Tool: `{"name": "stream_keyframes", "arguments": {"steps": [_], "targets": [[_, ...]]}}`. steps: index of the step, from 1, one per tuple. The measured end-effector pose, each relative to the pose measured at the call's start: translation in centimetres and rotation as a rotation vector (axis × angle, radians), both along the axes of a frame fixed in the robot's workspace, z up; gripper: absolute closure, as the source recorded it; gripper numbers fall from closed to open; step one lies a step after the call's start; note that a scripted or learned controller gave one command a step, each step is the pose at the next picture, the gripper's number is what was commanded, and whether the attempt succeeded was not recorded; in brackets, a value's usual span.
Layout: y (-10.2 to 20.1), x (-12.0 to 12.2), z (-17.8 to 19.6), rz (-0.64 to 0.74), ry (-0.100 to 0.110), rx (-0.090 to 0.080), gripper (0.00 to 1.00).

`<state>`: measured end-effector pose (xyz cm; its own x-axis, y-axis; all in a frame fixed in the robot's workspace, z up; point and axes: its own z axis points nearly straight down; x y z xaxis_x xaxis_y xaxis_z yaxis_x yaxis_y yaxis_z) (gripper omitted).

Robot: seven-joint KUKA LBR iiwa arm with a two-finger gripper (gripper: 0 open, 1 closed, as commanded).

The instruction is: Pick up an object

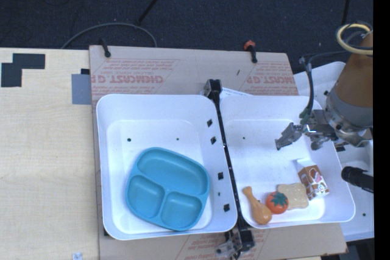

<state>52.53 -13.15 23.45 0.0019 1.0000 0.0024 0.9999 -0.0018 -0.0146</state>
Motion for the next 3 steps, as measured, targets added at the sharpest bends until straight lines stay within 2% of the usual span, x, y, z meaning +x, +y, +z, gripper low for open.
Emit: {"name": "stream_keyframes", "arguments": {"steps": [1, 3], "targets": [[0.0, 0.2, 0.6, 0.002, -0.013, -0.002, 0.00], [-1.0, -0.6, -9.6, 0.001, -0.005, 0.000, 0.00]]}}
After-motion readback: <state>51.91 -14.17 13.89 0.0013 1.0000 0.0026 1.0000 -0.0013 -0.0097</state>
